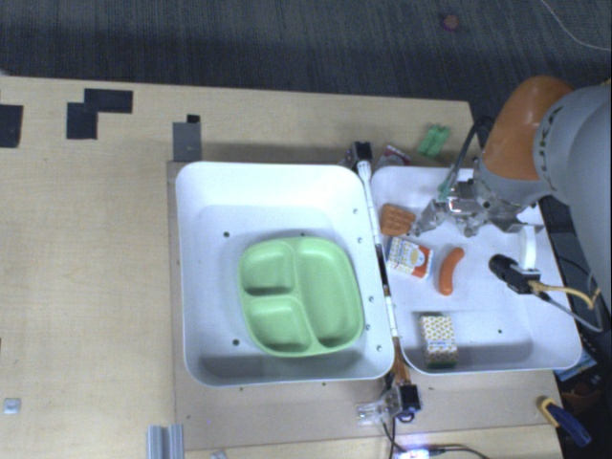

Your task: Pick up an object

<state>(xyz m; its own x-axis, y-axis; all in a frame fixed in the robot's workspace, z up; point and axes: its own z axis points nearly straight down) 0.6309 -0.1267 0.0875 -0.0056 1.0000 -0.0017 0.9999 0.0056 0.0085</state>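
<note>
Sausage (450,269) was taken as the likeliest thing to pick, because it lay just below the gripper (457,208) in the camera view, a little toward the viewer, on the floor of the right bin (559,347). Its long axis ran nearly up and down in the view, slightly tilted, so that its upper end pointed toward the gripper. The gripper was seen hanging over the upper part of the same bin, and nothing was seen between its parts; whether it was spread or pressed together could not be told from this slanted view. Two other things were found near it. A waffle (396,220) lay to its left, near the bin's left wall, and a small carton (408,256) lay below and to the left, just beside the sausage but apart from it. A box (438,337) stood well apart, toward the near wall. It was judged that a short move downward in the view would be needed, and that the closing direction should be set across the sausage, not along it. The left bin (201,285), with a green tray (300,295) in it, was much farther away.
</note>
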